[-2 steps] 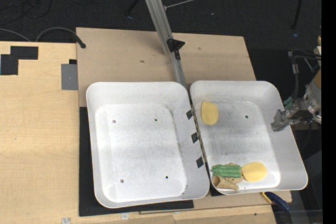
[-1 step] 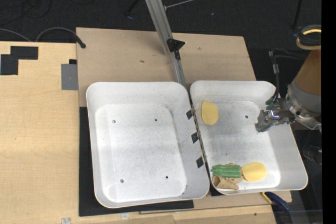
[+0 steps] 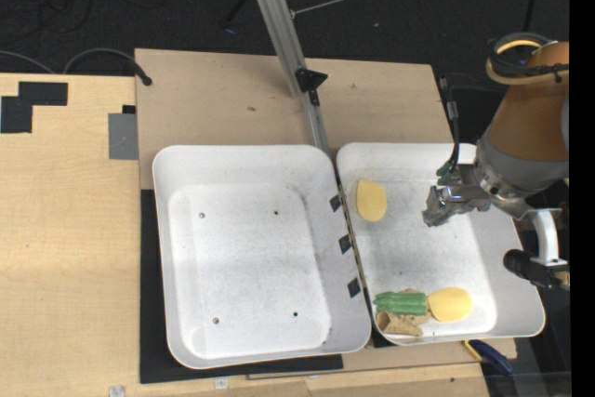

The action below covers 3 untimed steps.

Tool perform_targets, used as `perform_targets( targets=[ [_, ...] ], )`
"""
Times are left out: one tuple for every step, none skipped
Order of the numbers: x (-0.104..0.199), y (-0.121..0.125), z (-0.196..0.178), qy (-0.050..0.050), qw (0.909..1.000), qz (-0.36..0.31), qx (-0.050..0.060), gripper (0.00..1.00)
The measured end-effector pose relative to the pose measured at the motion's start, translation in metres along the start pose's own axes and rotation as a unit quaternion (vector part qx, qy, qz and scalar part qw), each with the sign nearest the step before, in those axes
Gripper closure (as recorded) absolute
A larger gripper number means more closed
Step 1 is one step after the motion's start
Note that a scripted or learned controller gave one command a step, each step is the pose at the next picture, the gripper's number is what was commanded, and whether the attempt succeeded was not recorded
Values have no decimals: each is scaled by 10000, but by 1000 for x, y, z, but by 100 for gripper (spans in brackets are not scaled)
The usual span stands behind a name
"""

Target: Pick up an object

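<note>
two shallow white plastic bins sit side by side on the worktop point(image 3: 223, 98), which looks like plain tan board with a darker mat under the bins. the left bin point(image 3: 186, 200) has a matte, slightly speckled floor with a few tiny dark dots and rounded corners. the right bin point(image 3: 418, 172) has the same finish, and it's where all the objects are.

up near the divider in the right bin there's a smooth pale yellow oval thing point(image 3: 371, 200), lying flat, apart from everything else. down at the front edge there's a little cluster: a bumpy green piece point(image 3: 403, 301), a rounder glossy yellow lump point(image 3: 450, 304) touching its right side, and a tan crinkly scrap point(image 3: 402, 323) tucked just below the green one.

the grey arm with its orange band comes in from the right, and the metallic end effector point(image 3: 438, 211) hangs over the upper right part of the right bin, to the right of the pale oval and well apart from the front cluster. can't tell how it's set at this angle.

a ribbed aluminium rail point(image 3: 279, 33) slants down from the top toward the gap between the bins.
</note>
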<state>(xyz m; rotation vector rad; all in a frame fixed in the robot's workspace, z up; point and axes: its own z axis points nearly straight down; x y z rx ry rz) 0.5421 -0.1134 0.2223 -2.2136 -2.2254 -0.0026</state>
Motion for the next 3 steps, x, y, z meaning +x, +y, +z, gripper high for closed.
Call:
perform_targets(
  targets=[
    [47, 13, 4, -4, 10000, 3, 7, 100],
    [104, 13, 11, -2, 10000, 5, 20, 100],
    [156, 26, 1, -4, 10000, 3, 7, 100]
  ],
)
